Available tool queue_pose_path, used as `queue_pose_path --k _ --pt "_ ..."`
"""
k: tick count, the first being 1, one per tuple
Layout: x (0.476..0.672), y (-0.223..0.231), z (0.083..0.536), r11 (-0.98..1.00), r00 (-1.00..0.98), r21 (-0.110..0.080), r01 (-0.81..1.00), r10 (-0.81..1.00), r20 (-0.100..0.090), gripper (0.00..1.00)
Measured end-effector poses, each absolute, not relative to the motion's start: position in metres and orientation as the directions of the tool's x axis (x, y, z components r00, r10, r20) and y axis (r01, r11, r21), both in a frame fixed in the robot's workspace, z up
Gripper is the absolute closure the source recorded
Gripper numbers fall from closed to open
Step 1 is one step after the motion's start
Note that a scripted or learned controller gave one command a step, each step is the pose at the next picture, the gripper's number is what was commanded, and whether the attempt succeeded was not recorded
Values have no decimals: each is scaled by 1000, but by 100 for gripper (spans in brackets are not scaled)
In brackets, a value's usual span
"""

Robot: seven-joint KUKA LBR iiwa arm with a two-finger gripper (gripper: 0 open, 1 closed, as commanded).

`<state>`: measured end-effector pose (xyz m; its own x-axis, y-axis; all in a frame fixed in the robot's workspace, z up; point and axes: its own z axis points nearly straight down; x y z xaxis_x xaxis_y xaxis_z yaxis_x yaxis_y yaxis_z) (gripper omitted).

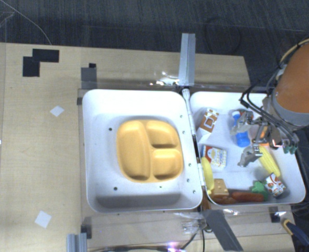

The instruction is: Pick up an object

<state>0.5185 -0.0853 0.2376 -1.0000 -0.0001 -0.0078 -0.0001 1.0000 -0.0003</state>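
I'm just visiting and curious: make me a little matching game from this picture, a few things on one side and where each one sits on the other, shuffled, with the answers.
Things:
1. yellow divided tray
2. corn cob
3. blue object
4. green toy

Places:
A. near the front edge of the right bin
B. alone in the left bin
C. right bin, just right of the gripper
D. right bin, upper middle, left of the arm's wrist

Pairs: 1-B, 2-C, 3-D, 4-A
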Motion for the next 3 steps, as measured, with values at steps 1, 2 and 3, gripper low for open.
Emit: queue_pose_path --k 1,2,3 --pt "528 -105 230 998 -998 -2 -59 -59 -10 0" --pt "537 -106 93 995 -995 0 96 96 -15 0" --pt "556 -187 101 985 -985 -2 170 170 -11 0"
